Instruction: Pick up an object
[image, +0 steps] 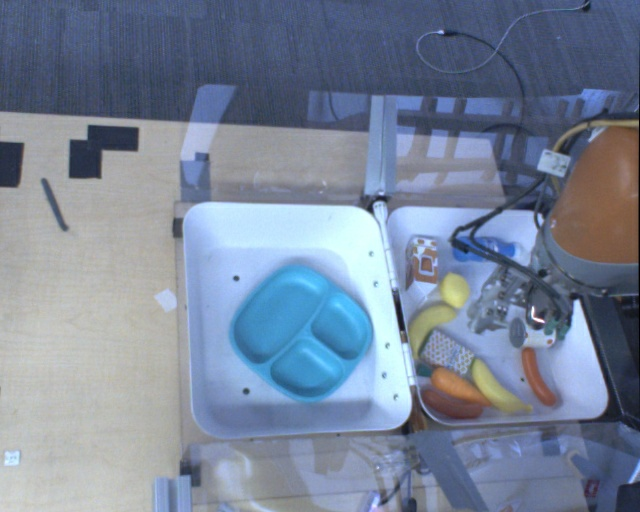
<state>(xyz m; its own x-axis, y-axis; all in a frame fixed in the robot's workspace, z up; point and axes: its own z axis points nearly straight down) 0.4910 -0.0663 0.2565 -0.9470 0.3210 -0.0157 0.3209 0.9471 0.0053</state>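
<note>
My gripper (505, 312) hangs low over the middle of the right bin (590, 400), reaching in from the right. Around it lie toy foods: a lemon (455, 290) and a curved banana (430, 322) to its left, a checkered sponge-like block (446, 352) below them, a carrot (462, 384), a second banana (497, 387), a dark red sausage (447, 404) and an orange sausage (537, 376). A small brown carton (423, 260) stands at the bin's far left. A blue item (500, 248) sits behind the gripper. Nothing visibly sits between the fingers.
The left bin (215, 300) holds a blue three-compartment plate (303, 331). A divider rail (395, 300) separates the two bins. The arm's orange band (600, 195) and black cables (500, 225) overhang the right bin's far side.
</note>
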